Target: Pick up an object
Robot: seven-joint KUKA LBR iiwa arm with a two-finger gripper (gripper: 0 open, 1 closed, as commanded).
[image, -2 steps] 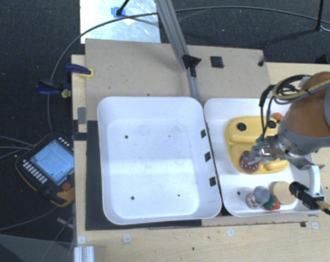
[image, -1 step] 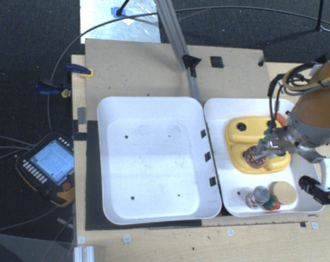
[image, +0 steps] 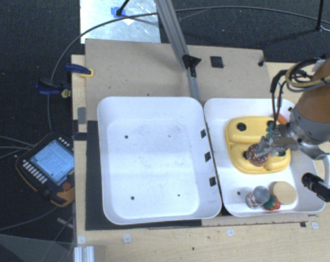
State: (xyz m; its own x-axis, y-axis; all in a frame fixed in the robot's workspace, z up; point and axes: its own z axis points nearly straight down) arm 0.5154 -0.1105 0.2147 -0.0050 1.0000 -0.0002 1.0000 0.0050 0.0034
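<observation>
While my arm (image: 317, 100) reaches in from the right edge of the frame, my gripper (image: 261, 153) sits low over the right bin (image: 219, 146), right of centre. It is down on a yellow piece (image: 247, 132), a rounded moulded shape lying in the upper half of that bin. At the tip there is a small dark, reddish round thing (image: 257, 155) resting on the lower part of the yellow piece; I cannot tell whether it is a separate object or part of my tool.

How wide my gripper stands, and whether it has hold of anything, I cannot tell from this slant.

Lower in the same bin, near the bottom wall: a small grey figure (image: 259, 195) with a red and green bit beside it, and just to its right a tan disc (image: 283, 192), touching or nearly so. Both lie well apart from my tip.

The left bin (image: 113, 113) takes up the middle of the frame. At the left edge, off the bench, lies a pendant (image: 47, 164) with a lit screen. Blue clamps (image: 50, 86) sit at the upper left.

Progress, as I judge it: approach done, tool at the object. Nothing is visibly lifted; everything lies on the bin floor. Left to do: a firm grasp and a raise clear of the bin.
</observation>
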